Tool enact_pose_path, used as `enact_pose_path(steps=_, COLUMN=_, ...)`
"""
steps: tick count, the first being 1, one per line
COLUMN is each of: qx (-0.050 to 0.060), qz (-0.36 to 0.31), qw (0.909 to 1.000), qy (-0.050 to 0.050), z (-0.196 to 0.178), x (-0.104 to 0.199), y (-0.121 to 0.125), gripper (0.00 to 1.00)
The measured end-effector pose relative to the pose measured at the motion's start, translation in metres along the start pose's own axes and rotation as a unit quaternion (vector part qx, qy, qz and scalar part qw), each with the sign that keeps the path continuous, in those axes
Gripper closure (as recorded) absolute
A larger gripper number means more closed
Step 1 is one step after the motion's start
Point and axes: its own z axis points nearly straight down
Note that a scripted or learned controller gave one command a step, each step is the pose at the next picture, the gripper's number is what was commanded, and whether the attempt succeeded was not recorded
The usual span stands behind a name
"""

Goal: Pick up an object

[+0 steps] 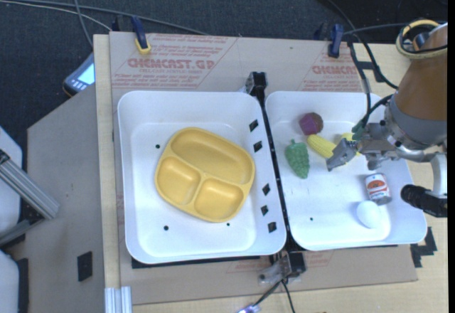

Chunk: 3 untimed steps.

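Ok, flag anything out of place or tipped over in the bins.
Nothing stands out. The yellow tray lies flat in the left bin; the small items, including a can, sit apart in the right bin.

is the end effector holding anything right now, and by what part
Nothing is visibly held. The end effector hovers in the right bin beside the yellow corn, with no object seen in its grip.
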Motion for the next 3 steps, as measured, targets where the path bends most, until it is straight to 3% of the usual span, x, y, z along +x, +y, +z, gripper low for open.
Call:
enact_pose_path(steps=1, qx=-0.006, qz=-0.001, qw=1.0, qy=-0.001, z=-0.006, x=0.0, y=0.003, gripper=0.0)
enact_pose_path(steps=3, qx=-0.004, qz=-0.001, qw=1.0, qy=0.0, z=0.103, x=0.007, y=0.01, gripper=0.0)
